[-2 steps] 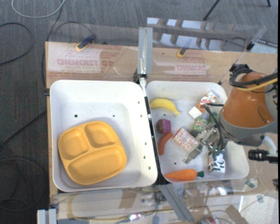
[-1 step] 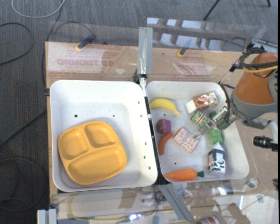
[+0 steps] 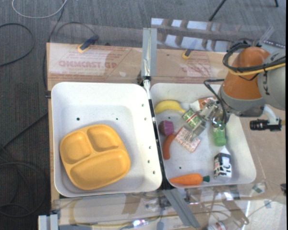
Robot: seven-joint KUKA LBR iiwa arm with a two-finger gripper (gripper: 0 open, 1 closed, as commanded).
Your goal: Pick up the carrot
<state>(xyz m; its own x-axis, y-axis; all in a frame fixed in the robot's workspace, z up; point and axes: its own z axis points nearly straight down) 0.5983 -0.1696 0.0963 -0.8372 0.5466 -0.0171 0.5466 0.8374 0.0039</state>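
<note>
The task has hardly begun, judging by how things lie. The orange carrot with its small green stalk end (image 3: 187, 179) rests flat on the floor of the right-hand shallow white bin (image 3: 247, 164), close against the near wall, its stalk pointing right toward a small black-and-white carton (image 3: 222, 166) that stands just beside it. Nothing touches the carrot.

The pincer (image 3: 209, 113) of the grey arm with the orange band (image 3: 247, 78) hangs over the far part of the same bin, well apart from the carrot, among other items: a yellow banana (image 3: 169, 106), a green and white wrapped packet (image 3: 192, 120), a pale pink patterned packet (image 3: 187, 139) and a green bottle (image 3: 219, 135). Whether the pincer is wide or narrow I cannot tell, as the metal parts blur into the clutter beneath them; no item can be seen gripped.

Also in that bin lie a purple rounded piece (image 3: 167, 127) and a reddish sausage-shaped piece (image 3: 167, 145). The left-hand white bin (image 3: 86, 95) holds a yellow divided plastic tray (image 3: 94, 155).

What is left, as I judge it, is the whole job: travel to the near wall, descent over the carrot, the grasp and the lift.
</note>
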